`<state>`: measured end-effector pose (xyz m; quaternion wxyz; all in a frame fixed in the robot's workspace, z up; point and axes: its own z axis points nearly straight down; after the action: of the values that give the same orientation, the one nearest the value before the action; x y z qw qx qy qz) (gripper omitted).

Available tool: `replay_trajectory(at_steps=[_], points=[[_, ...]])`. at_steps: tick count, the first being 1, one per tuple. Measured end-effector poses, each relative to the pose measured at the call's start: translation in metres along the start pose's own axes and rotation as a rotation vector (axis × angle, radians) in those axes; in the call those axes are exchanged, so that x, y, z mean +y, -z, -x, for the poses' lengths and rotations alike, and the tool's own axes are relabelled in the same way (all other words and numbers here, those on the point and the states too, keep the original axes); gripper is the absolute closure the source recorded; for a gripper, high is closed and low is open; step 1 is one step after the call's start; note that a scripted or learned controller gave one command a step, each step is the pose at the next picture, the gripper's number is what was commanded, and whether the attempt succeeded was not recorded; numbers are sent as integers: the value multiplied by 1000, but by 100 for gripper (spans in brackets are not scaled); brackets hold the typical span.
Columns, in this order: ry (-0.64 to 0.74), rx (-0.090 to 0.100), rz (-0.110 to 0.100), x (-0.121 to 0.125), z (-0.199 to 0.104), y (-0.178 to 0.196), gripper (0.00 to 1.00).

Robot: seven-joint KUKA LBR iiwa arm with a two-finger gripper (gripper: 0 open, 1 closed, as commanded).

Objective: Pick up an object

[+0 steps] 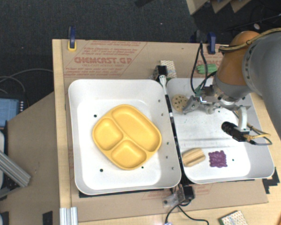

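A: At the near edge of the right bin (260,170) lie a tan bread-like piece (193,156) and, just beside it, a purple grape bunch (218,159). Both are well apart from the gripper (200,104), on its near side.

B: And the gripper itself?

A: It is low over the far part of the right bin, under the grey arm (267,64). If its fingers are spread or pressed together, I cannot tell.

B: What is closest to it?

A: A round tan cookie (179,101), just beside it toward the left bin (79,125). A green object (206,70) lies behind it, at the far rim.

B: The left bin?

A: It holds a yellow divided plate (126,136), far from the gripper.
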<state>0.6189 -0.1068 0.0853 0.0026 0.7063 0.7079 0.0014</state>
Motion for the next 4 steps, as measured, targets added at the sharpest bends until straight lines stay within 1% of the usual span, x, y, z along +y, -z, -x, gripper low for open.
replay_trajectory(at_steps=[1, 2, 3, 4], points=[[-8, 2, -12, -58, 33, -1, 0], [-8, 3, -14, -145, 45, 0, 0], [-5, -2, -1, -139, 44, 11, 100], [-3, -8, 7, -58, 122, 60, 100]])
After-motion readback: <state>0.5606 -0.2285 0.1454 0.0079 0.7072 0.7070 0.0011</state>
